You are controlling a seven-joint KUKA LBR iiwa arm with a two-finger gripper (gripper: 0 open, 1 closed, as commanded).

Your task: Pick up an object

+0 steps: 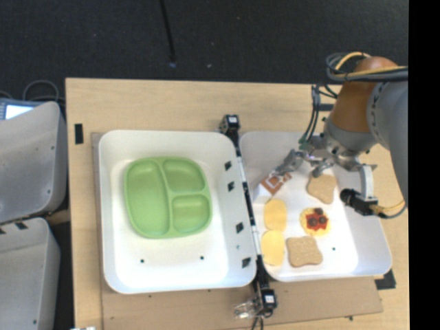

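Right of centre in the frame, the right-hand shallow white bin carries the loose items, with the grey arm's two-finger gripper low over its upper left part. Its metal fingers slant down to the left; whether they are spread or pressed together cannot be told at this angle. Just beside and below-left of the fingertips lies a small brown-and-white card-like piece, tilted, long axis running lower left to upper right toward the gripper; contact between the two cannot be judged. A tan bread-like slice lies lower right of the gripper, near the wrist. Below it sits a yellow round with dark red topping. Two pale yellow oval slices lie one above the other along the bin's left wall, long axes near vertical in the frame. A brown toast-like slice lies beside the lower oval. Left of centre, the left-hand white bin holds a light green three-compartment plastic tray.
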